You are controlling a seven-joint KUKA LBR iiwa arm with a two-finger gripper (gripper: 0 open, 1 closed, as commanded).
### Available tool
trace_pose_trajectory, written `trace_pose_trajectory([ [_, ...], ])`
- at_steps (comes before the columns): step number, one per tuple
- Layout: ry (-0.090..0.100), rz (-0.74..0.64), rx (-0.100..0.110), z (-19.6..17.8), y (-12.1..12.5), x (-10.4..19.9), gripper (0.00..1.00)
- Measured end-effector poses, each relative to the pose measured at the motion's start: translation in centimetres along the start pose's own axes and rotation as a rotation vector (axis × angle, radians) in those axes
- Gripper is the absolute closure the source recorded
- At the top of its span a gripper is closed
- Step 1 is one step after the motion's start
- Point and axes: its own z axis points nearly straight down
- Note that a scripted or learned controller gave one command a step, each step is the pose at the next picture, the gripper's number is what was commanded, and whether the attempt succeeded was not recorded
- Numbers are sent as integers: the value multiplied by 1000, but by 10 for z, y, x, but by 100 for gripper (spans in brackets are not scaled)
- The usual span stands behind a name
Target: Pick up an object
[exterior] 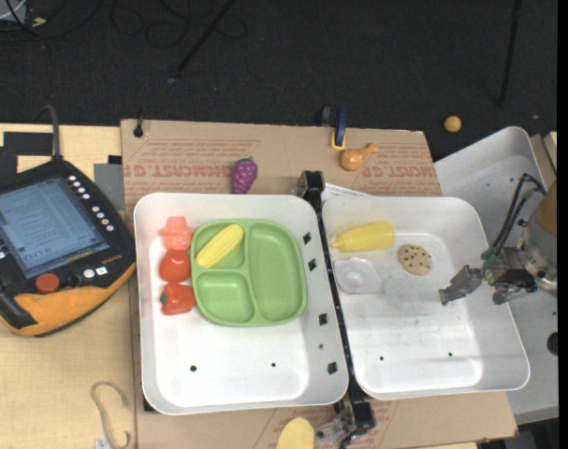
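The right bin (424,363) holds a yellow bottle-shaped toy (363,237), a round speckled cookie (415,258) and a clear plastic cup (356,275) lying near the divider. My gripper (478,291) hangs low at the right bin's right edge, to the right of the cookie and apart from it. It is open, with nothing between its fingers. In the left bin (227,363) lies a green divided plate (255,279) with a yellow corn cob (218,243) in its top-left section. Red and orange toy foods (175,266) are stacked beside the plate's left side.
Purple grapes (244,174) and an orange pear (356,156) lie on the cardboard behind the bins. A yellow toy (296,432) sits at the front edge. A teach pendant (50,241) rests at the left. A small orange ball (452,123) lies far back right.
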Motion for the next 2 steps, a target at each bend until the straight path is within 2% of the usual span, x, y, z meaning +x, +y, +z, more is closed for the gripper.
trace_pose_trajectory([
  [1,-4,-2,-13,-7,3,0,0],
  [2,-1,-5,-8,41,2,10,0],
])
